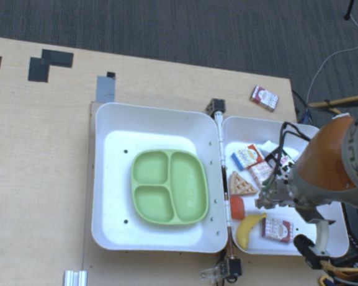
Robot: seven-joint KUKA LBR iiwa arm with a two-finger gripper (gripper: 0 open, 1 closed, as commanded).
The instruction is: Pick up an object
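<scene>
The right bin (230, 139) holds several small objects: a blue and white packet (247, 156), a pink packet (260, 172), a waffle wedge (242, 184), a red piece (237, 207), a yellow banana (247, 228) and a red and white packet (276, 229). My gripper (269, 199) hangs over the middle of this bin, just right of the waffle wedge and above the banana. The wrist hides its fingertips. The arm's orange band (328, 160) covers the bin's right part.
The left bin (112, 164) holds a green three-compartment plate (169, 187). A red and white packet (264, 98) lies on the bench behind the right bin. Dark tape marks (49, 64) sit on the bench at far left. Cables (336, 270) run at the lower right.
</scene>
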